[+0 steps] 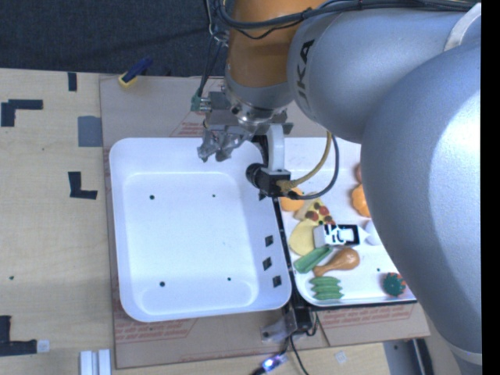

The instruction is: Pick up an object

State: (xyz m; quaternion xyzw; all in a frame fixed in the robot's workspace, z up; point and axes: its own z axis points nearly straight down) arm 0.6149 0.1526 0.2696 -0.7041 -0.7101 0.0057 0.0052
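- Presently, the gripper [216, 148] hangs over the far rim of the left bin [133, 209], fingers close together with nothing between them.
- Candidate objects, including a drumstick [341, 261] and a green pod [327, 287], lie in the right bin [355, 295], well apart from it.
- Risk: closing at this spot likely grasps nothing.
- Risk: a descent may strike the rim.

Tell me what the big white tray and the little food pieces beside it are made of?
White tray: probably moulded plastic, smooth with a soft sheen and rounded corners. Food pieces, like the drumstick and green pea pod: seemingly toy plastic, with bright uniform colours and a slight gloss.
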